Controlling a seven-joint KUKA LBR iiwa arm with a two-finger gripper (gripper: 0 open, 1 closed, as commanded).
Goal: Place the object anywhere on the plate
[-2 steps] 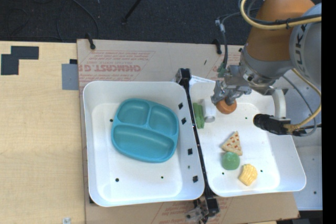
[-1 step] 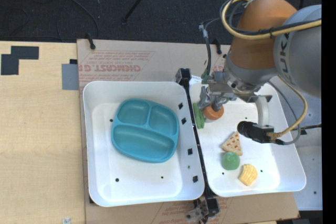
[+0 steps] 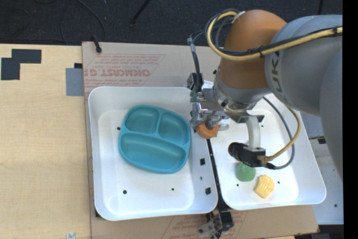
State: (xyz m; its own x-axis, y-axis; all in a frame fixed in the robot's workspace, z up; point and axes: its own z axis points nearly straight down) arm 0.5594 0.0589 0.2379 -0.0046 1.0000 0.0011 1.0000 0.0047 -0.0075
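1. Clamping the tool [image 3: 204, 119] shut on a small orange object [image 3: 208, 131], with the piece peeking out between the fingers at the very tip
2. Hovering right above the seam where the two white bins meet, toward the far end of that seam, and so holding the orange object just at the right-hand wall of the left bin [image 3: 100, 120]
3. Looking outward to the view's left and finding the teal plate [image 3: 154, 140] lying flat in the left bin, its nearest rim just beside the orange object but not touching it
4. Reading the plate as a rounded dish of three compartments, its long axis running roughly across the view, with two small wells along the far edge and one large well along the near edge
5. Judging the coming move as turning on one relation: the plate lying to the view's left of the tool and slightly nearer the camera, so probably calling for a short sideways carry past the bin wall before releasing
6. Judging the small well at the plate's far right as the closest landing spot
7. Noting a green object [image 3: 244, 172] and a yellow piece [image 3: 264, 186] in the right bin [image 3: 305, 176], well apart from the plate
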